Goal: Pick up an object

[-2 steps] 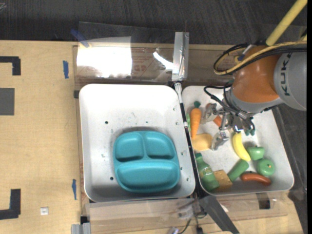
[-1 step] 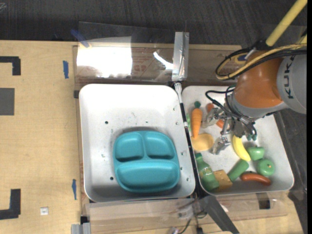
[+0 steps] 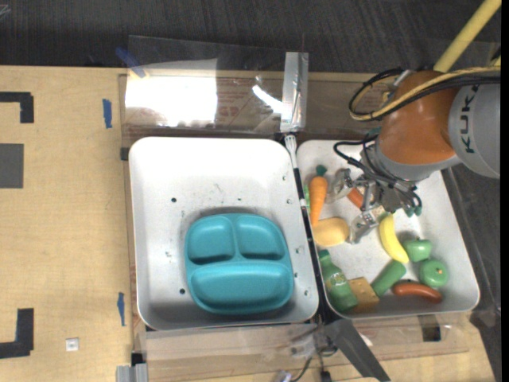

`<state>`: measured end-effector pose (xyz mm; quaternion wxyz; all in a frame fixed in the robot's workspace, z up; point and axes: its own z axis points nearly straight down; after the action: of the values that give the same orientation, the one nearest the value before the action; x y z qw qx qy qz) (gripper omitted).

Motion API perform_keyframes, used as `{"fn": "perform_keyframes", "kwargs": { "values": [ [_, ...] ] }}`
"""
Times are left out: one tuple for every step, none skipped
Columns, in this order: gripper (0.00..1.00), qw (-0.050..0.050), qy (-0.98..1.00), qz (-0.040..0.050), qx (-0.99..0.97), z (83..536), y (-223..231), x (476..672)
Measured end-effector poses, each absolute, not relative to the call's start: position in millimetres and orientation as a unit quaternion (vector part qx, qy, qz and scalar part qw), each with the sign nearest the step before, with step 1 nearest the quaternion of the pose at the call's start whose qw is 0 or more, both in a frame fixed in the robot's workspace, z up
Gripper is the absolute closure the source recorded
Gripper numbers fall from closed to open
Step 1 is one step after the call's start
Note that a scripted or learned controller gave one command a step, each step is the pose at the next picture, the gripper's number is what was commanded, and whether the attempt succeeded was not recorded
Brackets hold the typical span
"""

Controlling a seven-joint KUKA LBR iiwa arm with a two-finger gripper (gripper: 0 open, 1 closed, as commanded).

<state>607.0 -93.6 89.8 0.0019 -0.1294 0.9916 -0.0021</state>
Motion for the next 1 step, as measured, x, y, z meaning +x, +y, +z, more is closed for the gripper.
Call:
{"fn": "perform_keyframes", "kwargs": {
  "values": [
    [0.0, 0.005, 0.999, 0.0004, -0.042, 89.3, -94.8, 604.7]
  ]
}}
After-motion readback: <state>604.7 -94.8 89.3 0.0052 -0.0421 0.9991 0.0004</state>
